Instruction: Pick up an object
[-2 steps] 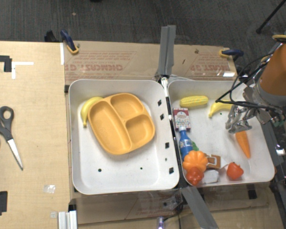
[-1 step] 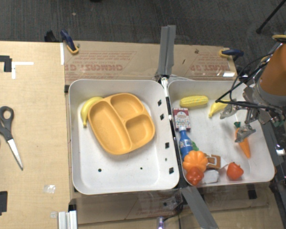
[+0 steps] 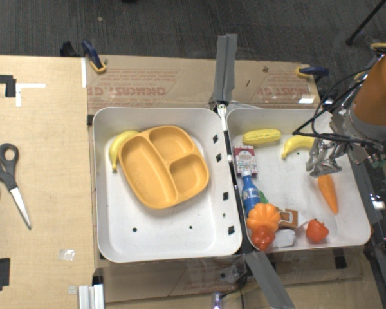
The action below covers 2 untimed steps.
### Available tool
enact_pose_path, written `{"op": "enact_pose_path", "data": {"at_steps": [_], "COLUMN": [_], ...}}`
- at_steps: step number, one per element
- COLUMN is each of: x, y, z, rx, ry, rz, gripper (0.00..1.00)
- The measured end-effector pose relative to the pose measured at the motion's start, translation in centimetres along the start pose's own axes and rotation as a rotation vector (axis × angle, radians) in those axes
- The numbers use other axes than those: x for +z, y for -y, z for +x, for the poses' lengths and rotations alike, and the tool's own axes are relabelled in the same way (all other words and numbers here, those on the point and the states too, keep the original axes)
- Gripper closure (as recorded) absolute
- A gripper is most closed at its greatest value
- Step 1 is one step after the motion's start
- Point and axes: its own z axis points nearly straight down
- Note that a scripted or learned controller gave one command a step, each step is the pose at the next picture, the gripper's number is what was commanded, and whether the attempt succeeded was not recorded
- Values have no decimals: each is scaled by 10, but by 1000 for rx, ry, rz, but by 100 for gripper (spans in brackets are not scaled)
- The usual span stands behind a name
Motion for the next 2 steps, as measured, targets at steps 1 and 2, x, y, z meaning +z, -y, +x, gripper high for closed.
{"op": "enact_pose_path", "data": {"at_steps": [1,2], "x": [0,23], "y": [0,-10], "z": [0,32], "rx": [0,81], "ry": [0,-16], "rz": [0,-10], "gripper": [0,0]}}
